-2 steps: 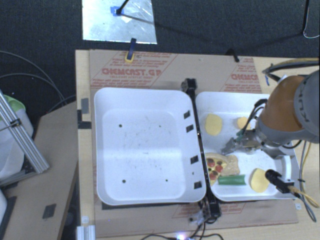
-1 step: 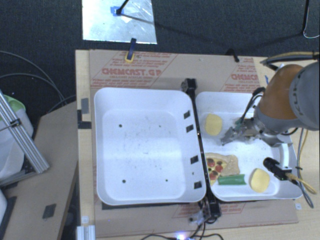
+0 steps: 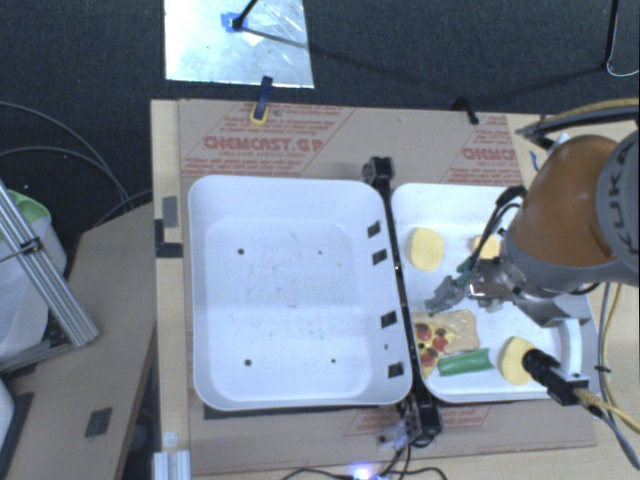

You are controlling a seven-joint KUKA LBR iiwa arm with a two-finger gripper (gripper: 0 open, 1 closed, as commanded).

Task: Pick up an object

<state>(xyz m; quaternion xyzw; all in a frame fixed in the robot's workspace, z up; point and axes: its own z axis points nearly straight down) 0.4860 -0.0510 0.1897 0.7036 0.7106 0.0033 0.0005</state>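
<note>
metal two-finger gripper [image 3: 447, 294] hovers in the right white bin [image 3: 440, 200], jaws parted narrowly with nothing between them, just above the flat tan pizza-slice toy [image 3: 446, 332]. pale yellow round piece [image 3: 427, 249] lies at 11 o'clock, green block [image 3: 463, 363] at 6.

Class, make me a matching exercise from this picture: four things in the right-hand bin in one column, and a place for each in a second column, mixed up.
Things
1. green piece
2. pizza slice
3. yellow piece
4. gripper

Places
A. at the top left of the right bin
B. along the bin's near edge
C. above the pizza slice
D. just above the green piece

Pairs: 1-B, 2-D, 3-A, 4-C
</note>
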